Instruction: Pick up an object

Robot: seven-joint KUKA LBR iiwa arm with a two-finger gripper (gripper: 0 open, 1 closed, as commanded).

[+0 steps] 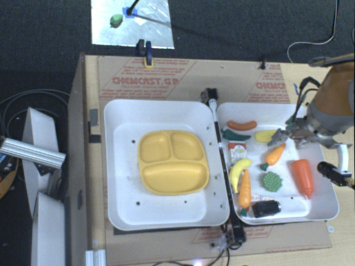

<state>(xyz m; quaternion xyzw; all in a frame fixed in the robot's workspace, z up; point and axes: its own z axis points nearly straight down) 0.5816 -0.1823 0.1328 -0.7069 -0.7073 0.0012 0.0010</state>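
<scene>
Over the right bin (pixel 333 206) the gripper (pixel 284 138) hangs just above a small orange carrot (pixel 274 154) — whether its fingers are parted or closed, I cannot tell.

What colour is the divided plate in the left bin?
Yellow; the divided plate shows plainly in the camera view.

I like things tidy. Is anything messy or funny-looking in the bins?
Nothing looks spilled or broken. The yellow plate sits flat in the left bin. The toy foods lie loosely scattered in the right bin.
</scene>
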